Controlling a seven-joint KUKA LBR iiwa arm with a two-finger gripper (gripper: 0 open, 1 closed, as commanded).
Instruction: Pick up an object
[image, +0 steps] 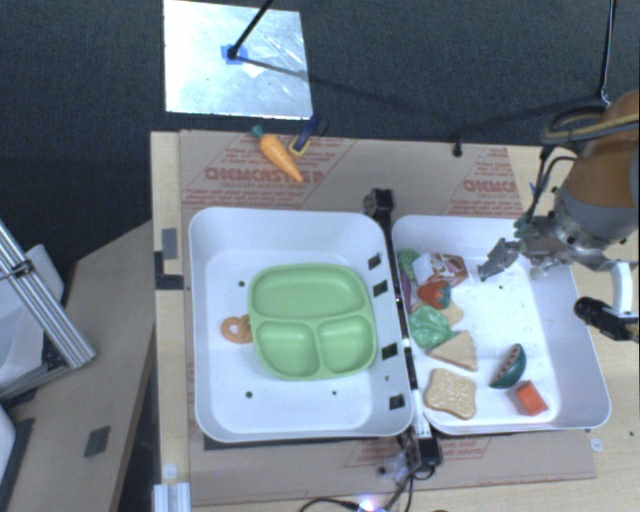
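Observation:
The right bin (575, 330) holds several toy foods. A red tomato-like piece (433, 294) lies beside a white and red packet (447, 267), with green leafy pieces (429, 327) below it. Nearer the front are a tan wedge (457, 352), a bread slice (450, 393), a green and red melon slice (508, 366) and an orange block (530, 399). My gripper (503, 260) hangs over the upper right part of this bin, just right of the packet and apart from it. I see nothing held in it.
In the left bin (215, 250) sit a green divided plate (310, 320) and a small brown pretzel (237, 329). An orange carrot (280, 157) lies on the bench behind the bins. A black hinge strip (392, 300) runs between the bins.

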